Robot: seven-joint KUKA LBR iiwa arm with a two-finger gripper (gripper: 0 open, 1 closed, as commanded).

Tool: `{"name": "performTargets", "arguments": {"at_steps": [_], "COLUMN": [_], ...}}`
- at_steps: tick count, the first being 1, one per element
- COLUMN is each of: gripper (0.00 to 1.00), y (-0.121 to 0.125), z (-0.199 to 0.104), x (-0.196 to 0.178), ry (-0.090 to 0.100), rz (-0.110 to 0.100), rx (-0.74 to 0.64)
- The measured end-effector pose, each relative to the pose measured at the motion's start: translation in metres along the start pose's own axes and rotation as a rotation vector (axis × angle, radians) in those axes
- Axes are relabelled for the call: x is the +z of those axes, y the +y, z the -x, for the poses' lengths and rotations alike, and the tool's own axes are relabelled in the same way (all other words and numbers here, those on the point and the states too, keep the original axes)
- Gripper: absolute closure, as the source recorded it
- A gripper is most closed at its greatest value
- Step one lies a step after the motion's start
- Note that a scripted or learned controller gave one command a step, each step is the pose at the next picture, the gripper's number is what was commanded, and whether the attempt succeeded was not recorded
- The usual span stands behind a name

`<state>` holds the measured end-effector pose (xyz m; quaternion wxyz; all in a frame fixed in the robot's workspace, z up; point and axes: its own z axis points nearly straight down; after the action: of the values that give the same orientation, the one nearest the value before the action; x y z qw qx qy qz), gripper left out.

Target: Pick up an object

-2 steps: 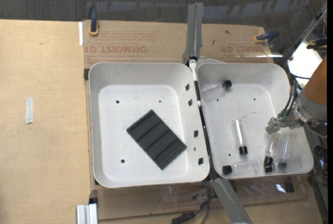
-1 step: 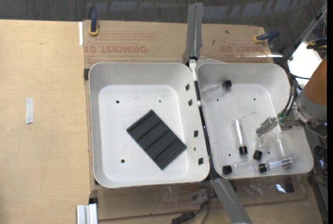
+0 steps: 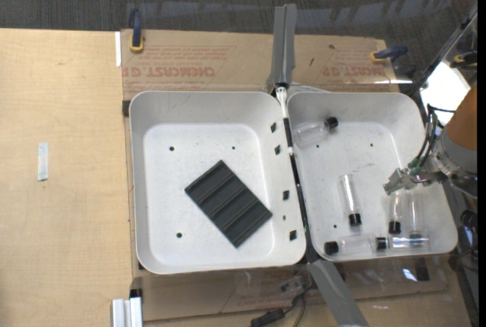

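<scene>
Camera view showing the two-finger gripper point(image 3: 400, 180) hovering low over the clear plastic vials with black caps point(image 3: 348, 199) lying in the right white bin point(image 3: 357, 102), seemingly grasping nothing, pickup pending.

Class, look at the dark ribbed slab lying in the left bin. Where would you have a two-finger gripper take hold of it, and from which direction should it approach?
Probably across its narrow width, near the middle. The dark ribbed slab lies flat and diagonal on the floor of the left bin, away from the walls, so come straight down from above with the fingers turned to straddle its two long edges. The gripper is over the right bin.
</scene>
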<state>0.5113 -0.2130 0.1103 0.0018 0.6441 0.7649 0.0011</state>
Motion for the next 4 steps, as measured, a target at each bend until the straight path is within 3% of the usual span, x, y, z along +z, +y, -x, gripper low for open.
{"name": "performTargets", "arguments": {"at_steps": [1,2,3,4], "gripper": [1.0,1.0,0.0,0.0], "y": [0.061,0.11,0.11,0.154], "z": [-0.014,-0.085,-0.085,-0.07], "x": [-0.07,-0.03,-0.03,-0.005], "ry": [0.0,0.0,0.0,-0.001], "rz": [-0.005,-0.007,-0.006,0.0], "rx": [0.099,0.185,0.185,0.176]}}
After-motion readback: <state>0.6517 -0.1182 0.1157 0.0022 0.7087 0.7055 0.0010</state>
